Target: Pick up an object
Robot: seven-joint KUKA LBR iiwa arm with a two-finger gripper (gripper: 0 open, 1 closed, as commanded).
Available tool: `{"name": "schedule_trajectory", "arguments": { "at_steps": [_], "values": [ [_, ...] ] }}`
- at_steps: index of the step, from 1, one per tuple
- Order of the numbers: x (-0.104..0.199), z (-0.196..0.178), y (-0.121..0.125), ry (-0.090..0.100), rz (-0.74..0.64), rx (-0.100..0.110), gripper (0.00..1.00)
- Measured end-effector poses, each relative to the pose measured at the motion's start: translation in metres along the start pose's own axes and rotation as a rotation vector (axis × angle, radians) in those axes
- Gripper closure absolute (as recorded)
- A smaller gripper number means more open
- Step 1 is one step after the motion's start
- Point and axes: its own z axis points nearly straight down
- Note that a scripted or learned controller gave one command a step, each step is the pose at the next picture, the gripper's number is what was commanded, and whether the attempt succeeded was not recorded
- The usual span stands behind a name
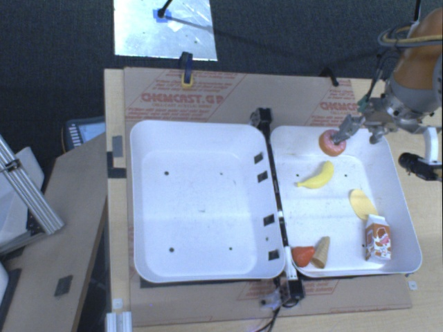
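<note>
The claw hung over the right bin's far edge, just beside a pink doughnut; whether it was open could not be told. No object looked lifted; banana and carton lay untouched.

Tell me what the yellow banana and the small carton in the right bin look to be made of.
The yellow banana-shaped toy looks like moulded plastic or foam: uniform colour, smooth matte surface, no peel marks. The small white and red-brown printed carton looks like cardboard or plastic shaped as a drink box; the picture leaves it open.
</note>
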Motion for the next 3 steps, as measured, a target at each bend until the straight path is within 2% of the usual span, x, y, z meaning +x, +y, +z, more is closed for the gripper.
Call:
{"name": "schedule_trajectory", "arguments": {
  "at_steps": [1, 2, 3],
  "values": [
    [-0.008, 0.104, -0.003, -0.001, 0.001, -0.003, 0.00],
    [-0.041, 0.003, -0.037, -0.004, 0.005, -0.007, 0.00],
    [-0.037, 0.084, -0.088, -0.004, -0.002, -0.009, 0.00]
  ]
}}
